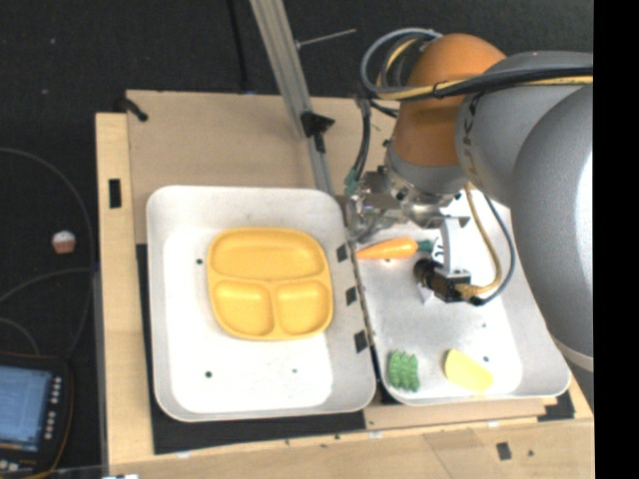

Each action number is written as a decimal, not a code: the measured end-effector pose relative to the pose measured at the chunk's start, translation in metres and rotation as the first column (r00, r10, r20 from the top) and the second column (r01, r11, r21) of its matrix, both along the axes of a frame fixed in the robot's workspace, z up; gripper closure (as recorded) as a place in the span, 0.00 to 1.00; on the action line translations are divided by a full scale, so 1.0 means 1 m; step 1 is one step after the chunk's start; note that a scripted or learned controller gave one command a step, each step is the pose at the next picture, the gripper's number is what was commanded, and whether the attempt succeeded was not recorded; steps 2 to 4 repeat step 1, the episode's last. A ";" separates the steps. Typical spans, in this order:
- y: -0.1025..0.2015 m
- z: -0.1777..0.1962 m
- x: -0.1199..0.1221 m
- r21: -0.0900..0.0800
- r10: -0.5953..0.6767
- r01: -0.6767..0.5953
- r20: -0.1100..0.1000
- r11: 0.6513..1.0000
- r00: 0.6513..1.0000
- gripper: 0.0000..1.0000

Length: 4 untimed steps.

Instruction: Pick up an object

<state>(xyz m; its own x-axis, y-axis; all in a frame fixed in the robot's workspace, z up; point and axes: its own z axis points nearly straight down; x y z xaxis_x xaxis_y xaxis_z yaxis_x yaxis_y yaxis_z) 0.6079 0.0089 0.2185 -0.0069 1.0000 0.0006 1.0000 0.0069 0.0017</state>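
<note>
In the right bin (519,352), near its far-left corner, I see the gripper (384,230) low over an orange carrot (386,250). The carrot lies across, just under the wrist, and touches or almost touches the tool, but I cannot tell if the gripper is released or clenched, because the arm (519,148) covers it from above. So I judge the pick is not yet proven: the approach is made, but the grasp and the lift are left to do.

For room, the carrot is just beside the wall between the two bins, so there is little space on that side. Toward the near edge the bin floor is free until a green piece (403,369) and a yellow piece (467,370), both well apart from the carrot. The left bin (180,367) holds a yellow tray (270,282). Straight up seems to me the safest way out.
</note>
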 end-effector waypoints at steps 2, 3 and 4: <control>0.056 0.001 0.018 0.001 0.002 -0.002 0.000 1.000 1.000 1.00; 0.056 0.001 0.018 0.001 0.002 -0.002 0.000 1.000 1.000 1.00; 0.056 0.001 0.018 0.001 0.002 -0.002 0.000 1.000 1.000 1.00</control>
